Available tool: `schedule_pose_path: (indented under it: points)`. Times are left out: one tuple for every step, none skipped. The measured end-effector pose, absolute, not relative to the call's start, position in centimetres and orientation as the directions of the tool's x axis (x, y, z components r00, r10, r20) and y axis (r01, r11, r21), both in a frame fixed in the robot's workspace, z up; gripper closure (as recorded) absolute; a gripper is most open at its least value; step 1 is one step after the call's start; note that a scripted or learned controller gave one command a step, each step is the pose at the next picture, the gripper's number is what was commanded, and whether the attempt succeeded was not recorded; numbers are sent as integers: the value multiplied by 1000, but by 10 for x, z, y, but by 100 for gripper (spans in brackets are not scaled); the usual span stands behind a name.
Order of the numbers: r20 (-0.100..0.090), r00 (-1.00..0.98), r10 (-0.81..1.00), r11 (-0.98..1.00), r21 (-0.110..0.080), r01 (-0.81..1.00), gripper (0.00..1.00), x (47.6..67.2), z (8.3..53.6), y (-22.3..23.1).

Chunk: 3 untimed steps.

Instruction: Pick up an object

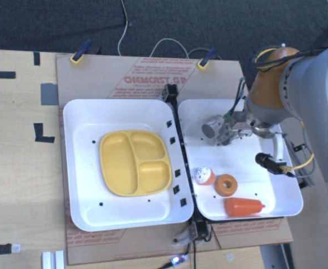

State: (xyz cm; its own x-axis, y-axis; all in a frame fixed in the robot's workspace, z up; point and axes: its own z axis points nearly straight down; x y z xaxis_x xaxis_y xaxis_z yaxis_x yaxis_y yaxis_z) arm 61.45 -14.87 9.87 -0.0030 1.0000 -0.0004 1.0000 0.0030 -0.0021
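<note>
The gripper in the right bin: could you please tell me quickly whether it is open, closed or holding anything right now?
Gripper: low over the right bin; open, closed or holding something cannot be told.

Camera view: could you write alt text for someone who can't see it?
A grey robot arm reaches its pincer into the right bin, above a small ball, a doughnut and an orange carrot; the left bin holds a yellow divided plate.

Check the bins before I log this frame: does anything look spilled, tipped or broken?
Nothing stands out. The yellow divided plastic plate lies flat in the left bin; the brown ring-shaped toy doughnut and orange carrot-shaped toy rest undamaged in the right bin.
</note>
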Motion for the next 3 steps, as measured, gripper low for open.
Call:
schedule_pose_path:
  points:
    - [-1, -1, 1000, 1, 4, 1000, 100, 607, 157, -149]
    - [-2, -1, 1000, 2, 6, 1000, 100, 605, 220, -151]
    - [0, -2, 1000, 2, 0, 1000, 100, 606, 228, -151]
